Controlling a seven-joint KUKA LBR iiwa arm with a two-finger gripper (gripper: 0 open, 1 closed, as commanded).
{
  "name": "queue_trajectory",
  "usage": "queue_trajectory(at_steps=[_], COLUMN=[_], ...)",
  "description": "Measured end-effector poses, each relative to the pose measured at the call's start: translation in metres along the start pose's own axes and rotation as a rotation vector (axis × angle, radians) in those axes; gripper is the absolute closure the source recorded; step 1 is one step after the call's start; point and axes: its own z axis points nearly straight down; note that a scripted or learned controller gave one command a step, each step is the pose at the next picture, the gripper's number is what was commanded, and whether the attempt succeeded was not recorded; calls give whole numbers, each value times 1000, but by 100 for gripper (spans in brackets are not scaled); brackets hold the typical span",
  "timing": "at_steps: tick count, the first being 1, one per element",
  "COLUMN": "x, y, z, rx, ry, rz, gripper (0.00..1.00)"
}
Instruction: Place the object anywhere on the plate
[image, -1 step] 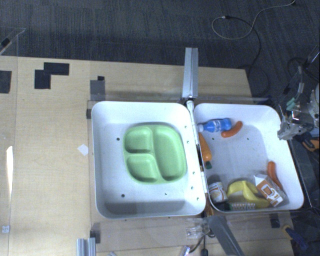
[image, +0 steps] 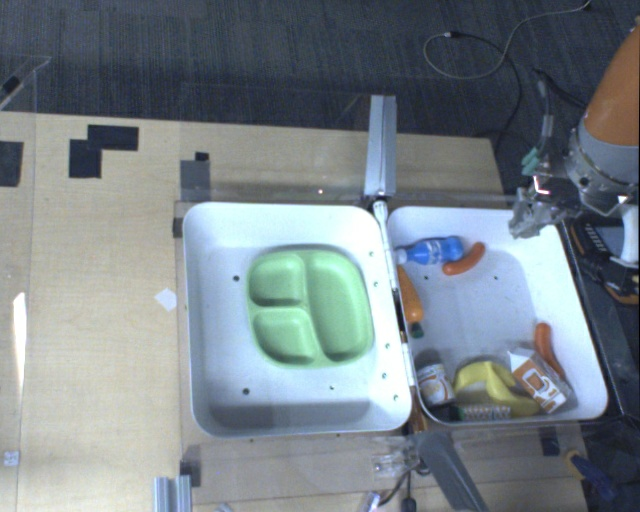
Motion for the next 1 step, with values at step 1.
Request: queue_trajectory(at_steps=[1], x=[6], y=[28], z=[9], rx=[0], ry=[-1], rz=[186], gripper=[100])
